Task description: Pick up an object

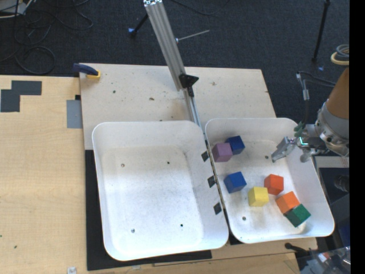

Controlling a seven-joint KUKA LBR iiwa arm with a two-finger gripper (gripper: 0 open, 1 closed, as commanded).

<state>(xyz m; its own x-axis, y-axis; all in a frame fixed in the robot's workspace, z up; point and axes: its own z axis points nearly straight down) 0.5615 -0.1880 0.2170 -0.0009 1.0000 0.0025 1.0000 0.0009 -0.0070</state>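
pincer (290, 148): hangs over the far right part of the right bin (319, 181), fingers look spread, nothing between them.
targets: seven blocks lie in the right bin; red block (274, 182) sits closest to the pincer, yellow block (258, 196) just left of it.
crowding risk: orange block (287, 201) and green block (297, 214) touch near the right wall, so a finger could land on top of one and shove both.
wall risk: a descent near the rim may clip it.
far pair: purple block (222, 151) and blue block (235, 144) touch, hard to straddle.
loner: second blue block (234, 181) stands apart, safest pick.
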